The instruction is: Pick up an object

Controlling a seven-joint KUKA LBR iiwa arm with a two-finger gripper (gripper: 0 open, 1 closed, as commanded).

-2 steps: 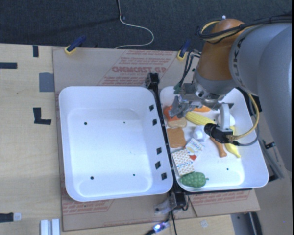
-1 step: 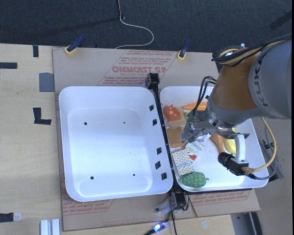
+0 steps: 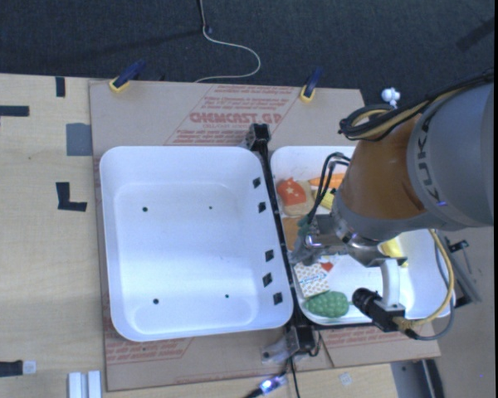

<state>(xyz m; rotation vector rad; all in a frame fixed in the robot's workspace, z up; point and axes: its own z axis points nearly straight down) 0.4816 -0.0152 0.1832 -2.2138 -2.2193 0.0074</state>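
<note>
Two white bins are set side by side on a brown cardboard sheet (image 3: pixel 224 114) that is clamped at its far edge by two clips. The left bin (image 3: pixel 187 239) is seen in full, its floor marked by four small dark dots. The right bin (image 3: pixel 423 276) is largely covered by the arm (image 3: pixel 415 168), which is reached in from the right with its orange band above the wrist.

The gripper (image 3: pixel 314 245) is lowered into the left part of the right bin, close to the divider between the bins. Whether anything is held cannot be told, as the tool's tip is hidden among the clutter.

Several objects are gathered in the right bin: a red piece (image 3: pixel 291 191) near the far left corner, an orange piece (image 3: pixel 328 181) just beside it, a patterned card (image 3: pixel 312 280) beneath the gripper, and a green toy (image 3: pixel 327 304) at the near edge. A yellow item (image 3: pixel 392 247) is partly hidden by the arm.
</note>
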